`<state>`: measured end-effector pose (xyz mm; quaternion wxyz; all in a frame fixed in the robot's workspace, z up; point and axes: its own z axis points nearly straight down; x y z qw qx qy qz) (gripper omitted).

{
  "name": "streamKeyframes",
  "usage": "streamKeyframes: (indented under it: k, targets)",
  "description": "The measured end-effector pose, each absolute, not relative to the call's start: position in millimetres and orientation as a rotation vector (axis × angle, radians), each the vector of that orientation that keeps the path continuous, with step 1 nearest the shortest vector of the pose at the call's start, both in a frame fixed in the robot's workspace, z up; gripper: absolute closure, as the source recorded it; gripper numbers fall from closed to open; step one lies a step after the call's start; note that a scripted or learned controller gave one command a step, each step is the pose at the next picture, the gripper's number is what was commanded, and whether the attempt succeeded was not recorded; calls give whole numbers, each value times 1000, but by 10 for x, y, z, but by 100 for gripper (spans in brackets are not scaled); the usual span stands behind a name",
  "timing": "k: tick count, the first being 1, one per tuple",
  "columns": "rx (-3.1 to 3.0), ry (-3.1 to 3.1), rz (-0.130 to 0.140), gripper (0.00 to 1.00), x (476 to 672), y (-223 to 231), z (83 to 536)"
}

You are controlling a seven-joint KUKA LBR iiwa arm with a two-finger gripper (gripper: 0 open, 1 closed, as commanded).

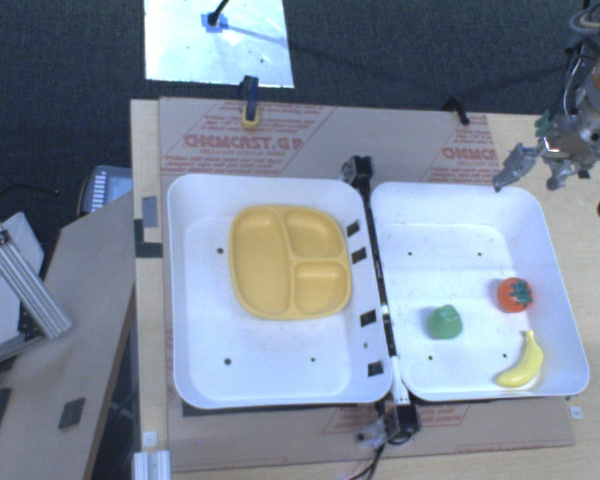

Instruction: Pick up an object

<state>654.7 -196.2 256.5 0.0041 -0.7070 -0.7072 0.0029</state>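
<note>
Fruit toys lie in the right bin (540, 218): a yellow banana (521, 363) near the front right corner, a red tomato (514, 295) with a green stalk just behind it by the right wall, and a small green piece (444, 321) further left, toward the middle of the bin floor. The three are near one another but none of them touch. The banana lies curved, one end pointing up toward the tomato, the other toward the front rim.

The left bin (195, 268) holds a yellow plate (289, 262) with three compartments, one long one on the left and two smaller ones on the right. It lies flat, a little behind the middle of its bin.

The two bins sit side by side on a sheet of brown cardboard with red lettering (242, 140), which rests on the table (592, 218). A dark strip with clips (373, 288) runs between the bins where their walls meet.

The tool (536, 166) hangs above the back right corner of the right bin, at the rim or just outside it, well apart from the three toys. Its two fingers are spread, one pointing down to the left and one to the right, with nothing between them. The grey arm (598, 88) rises from it toward the top right.

A pale square sheet (217, 28) lies on the dark floor behind the table.
</note>
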Motion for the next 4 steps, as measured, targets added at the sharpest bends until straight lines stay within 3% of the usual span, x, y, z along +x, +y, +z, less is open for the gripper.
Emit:
streamKeyframes:
  k: [1,2,4]
  targets:
    - [-2219,-2227,-1,0,6568,-1952,2650]
    - [-2215,-2229,0,0,6630,-1865,2152]
    - [-2220,-2222,1,0,6518,-1995,1211]
